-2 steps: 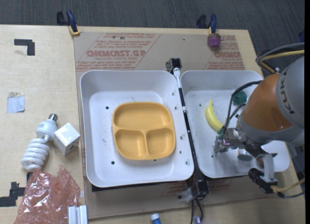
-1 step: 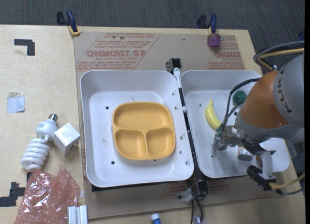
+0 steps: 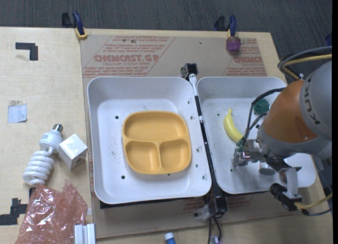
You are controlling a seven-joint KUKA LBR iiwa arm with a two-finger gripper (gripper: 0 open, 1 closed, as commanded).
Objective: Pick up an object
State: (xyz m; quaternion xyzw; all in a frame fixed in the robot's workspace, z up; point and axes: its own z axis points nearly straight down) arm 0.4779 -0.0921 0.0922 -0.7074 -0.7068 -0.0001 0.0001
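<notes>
Arm low in the right bin, nothing lifted yet.

The claw (image 3: pixel 244 156) sits down in the right bin (image 3: pixel 222 182), near its centre, and the arm's wrist covers so much of it that I cannot tell whether it is released or clenched. The banana (image 3: pixel 231 127) lies on the bin floor at about 11 o'clock from the claw, just beside it, and nothing shows it held, so by my reading the pick remains to be done: close on the fruit, then raise it clear. Its long axis runs from roughly 11 o'clock to 5 o'clock, the upper tip pointing toward the bin's far wall and the lower end passing under the wrist. A small green thing (image 3: pixel 260 107) lies at 1 o'clock from the banana. The left bin (image 3: pixel 100 132) holds a yellow divided tray (image 3: pixel 157 142).
</notes>
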